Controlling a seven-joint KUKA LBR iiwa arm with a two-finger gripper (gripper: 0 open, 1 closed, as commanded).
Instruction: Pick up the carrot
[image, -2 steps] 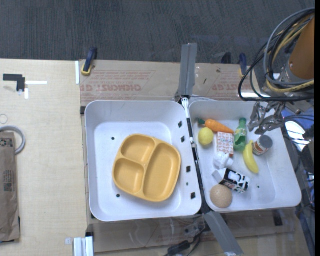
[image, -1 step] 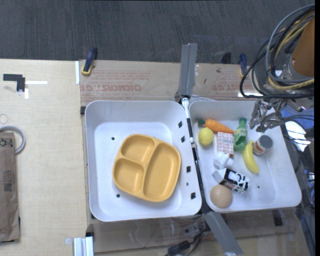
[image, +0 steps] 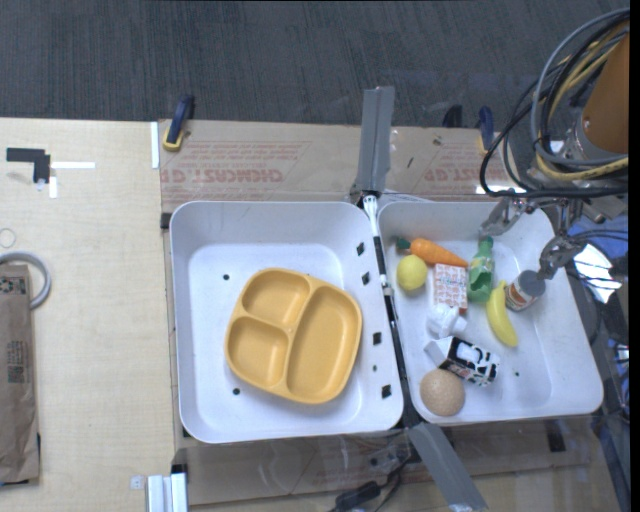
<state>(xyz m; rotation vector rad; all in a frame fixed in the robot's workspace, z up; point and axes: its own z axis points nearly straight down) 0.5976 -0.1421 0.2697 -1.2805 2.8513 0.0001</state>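
Gripper (image: 528, 243) hangs over the upper right of the right bin (image: 585, 395), its two fingers spread wide apart, nothing between them. One fingertip (image: 552, 262) is just above a small jar (image: 521, 293); whether it touches, cannot tell. Carrot (image: 438, 252) lies near the bin's upper left, beside a lemon (image: 411, 273) and left of a green bottle (image: 481, 270). Banana (image: 500, 317) just below the jar. Yellow divided plate (image: 293, 335) sits in the left bin (image: 190, 330).
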